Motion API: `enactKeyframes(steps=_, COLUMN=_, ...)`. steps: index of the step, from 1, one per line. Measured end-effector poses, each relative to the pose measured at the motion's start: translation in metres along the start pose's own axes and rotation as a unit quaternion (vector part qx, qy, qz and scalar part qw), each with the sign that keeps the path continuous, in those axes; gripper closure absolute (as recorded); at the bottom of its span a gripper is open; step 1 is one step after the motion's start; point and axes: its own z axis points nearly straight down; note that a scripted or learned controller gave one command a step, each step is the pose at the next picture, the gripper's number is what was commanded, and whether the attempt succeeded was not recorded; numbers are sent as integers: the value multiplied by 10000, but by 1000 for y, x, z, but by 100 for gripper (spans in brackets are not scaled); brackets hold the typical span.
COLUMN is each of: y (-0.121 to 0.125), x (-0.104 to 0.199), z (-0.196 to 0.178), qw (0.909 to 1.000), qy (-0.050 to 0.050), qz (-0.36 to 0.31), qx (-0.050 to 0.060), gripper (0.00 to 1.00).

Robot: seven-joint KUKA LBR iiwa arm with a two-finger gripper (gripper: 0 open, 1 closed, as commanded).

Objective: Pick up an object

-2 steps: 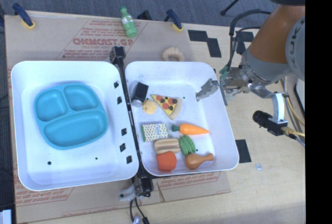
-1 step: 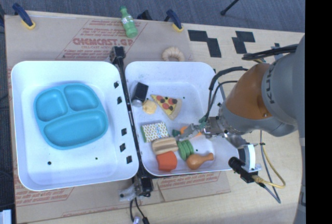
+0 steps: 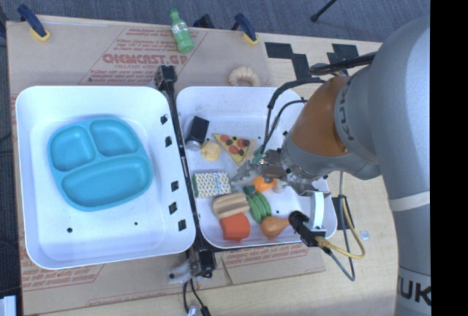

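The right bin holds several toy foods: a pizza slice, a small yellow piece, a dark block, a patterned cracker, a bread roll, a red block, a green pepper, an orange round piece and a small orange piece. My gripper is low in this bin, right over the small orange piece and beside the green pepper. The wrist hides its fingertips.
The left bin carries a blue divided plate. Behind the bins on the cardboard lie a green bottle and a beige ring. Blue clamps hold the back edge. Yellow and black cables trail at the front right.
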Motion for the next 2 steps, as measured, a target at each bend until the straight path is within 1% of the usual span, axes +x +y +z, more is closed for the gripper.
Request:
enactKeyframes(steps=1, y=0, x=-1, z=-10, qw=10000, qy=-6, qz=-8, qx=6, gripper=100)
enactKeyframes(steps=2, y=44, x=1, z=-143, qw=10000, qy=-1, qz=-75, qx=-8, gripper=100)
